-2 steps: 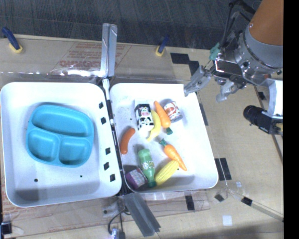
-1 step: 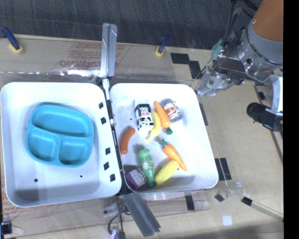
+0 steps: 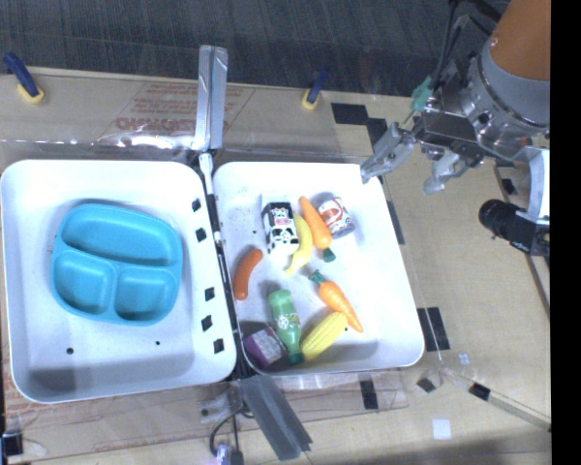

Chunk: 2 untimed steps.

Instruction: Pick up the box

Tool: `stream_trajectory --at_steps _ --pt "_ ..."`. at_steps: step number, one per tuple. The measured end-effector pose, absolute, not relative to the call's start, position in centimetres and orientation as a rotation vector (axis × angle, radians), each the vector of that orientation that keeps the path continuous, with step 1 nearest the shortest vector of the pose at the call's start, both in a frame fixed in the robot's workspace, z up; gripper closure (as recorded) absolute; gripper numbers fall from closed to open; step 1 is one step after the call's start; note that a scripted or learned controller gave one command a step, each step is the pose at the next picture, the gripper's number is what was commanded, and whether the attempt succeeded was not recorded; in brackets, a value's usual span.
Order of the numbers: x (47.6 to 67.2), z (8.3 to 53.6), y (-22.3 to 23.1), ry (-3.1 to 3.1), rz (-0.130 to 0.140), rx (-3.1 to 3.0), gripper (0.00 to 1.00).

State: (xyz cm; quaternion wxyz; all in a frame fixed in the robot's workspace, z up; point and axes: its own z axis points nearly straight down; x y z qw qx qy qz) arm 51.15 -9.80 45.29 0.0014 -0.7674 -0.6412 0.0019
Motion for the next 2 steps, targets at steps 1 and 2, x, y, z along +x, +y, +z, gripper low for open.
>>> stream_trajectory --at_steps 1,2 --pt "51.2 46.3 -9.8 -2.02 0.008 -2.402 1.0" --pt "51.4 44.2 -6.4 -1.531 0.006 -2.74 1.0"
